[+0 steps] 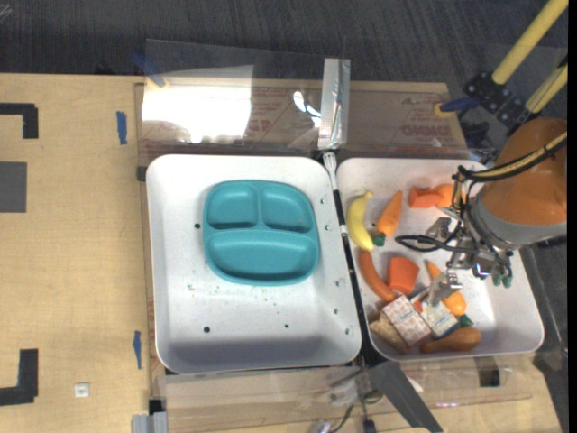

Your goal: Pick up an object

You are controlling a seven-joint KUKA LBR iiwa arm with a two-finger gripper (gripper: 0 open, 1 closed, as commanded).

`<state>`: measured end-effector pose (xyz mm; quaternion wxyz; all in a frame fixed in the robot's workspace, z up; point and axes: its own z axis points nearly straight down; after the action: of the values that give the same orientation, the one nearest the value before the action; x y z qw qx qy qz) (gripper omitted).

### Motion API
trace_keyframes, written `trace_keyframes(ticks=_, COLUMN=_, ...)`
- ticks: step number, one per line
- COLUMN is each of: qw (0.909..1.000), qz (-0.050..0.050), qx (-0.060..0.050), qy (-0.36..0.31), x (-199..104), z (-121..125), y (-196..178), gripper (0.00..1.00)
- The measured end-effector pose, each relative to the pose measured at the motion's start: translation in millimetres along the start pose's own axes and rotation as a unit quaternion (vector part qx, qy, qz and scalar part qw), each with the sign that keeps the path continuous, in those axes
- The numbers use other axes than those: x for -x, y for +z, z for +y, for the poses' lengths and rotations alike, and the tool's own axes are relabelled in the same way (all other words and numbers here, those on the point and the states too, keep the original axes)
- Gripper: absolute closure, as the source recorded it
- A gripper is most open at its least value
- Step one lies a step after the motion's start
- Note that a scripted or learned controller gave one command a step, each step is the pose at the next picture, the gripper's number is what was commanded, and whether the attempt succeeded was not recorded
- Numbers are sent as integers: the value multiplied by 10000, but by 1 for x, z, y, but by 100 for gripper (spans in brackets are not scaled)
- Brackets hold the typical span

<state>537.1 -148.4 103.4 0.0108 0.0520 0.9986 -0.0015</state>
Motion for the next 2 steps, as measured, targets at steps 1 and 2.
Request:
trace_keyframes(ticks=1, qw=9980, qz=-67, qx=-2, qy=625, x=-35, z=-8, y=6, gripper=0)
trace_keyframes(ticks=2, qw=9958, qz=-51, qx=-24, qy=912, x=-43, z=9, y=7, gripper=0)
